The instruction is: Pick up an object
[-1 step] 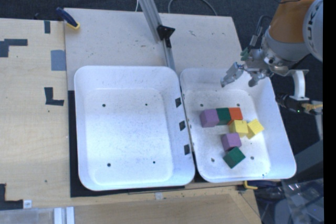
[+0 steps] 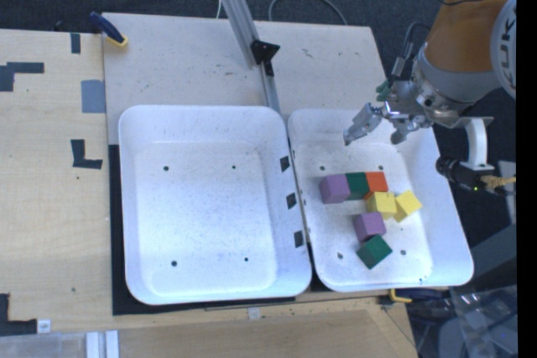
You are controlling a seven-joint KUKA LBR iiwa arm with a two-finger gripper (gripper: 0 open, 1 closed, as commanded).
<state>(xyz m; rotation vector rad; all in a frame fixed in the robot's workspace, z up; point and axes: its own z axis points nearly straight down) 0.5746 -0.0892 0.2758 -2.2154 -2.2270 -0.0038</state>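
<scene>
Blocks are what the task wants, any one of them. At left centre sits the left bin (image 2: 143, 180), bare white. Right of it, in the right bin (image 2: 445, 260), lie the purple block (image 2: 334, 189), green block (image 2: 357, 183), orange block (image 2: 377, 180) and yellow blocks (image 2: 394, 204), with a second purple and green below. At upper right the gripper (image 2: 379, 125) hangs with fingers spread, holding nothing. I judge this the approach; next it must descend over a single block.
</scene>
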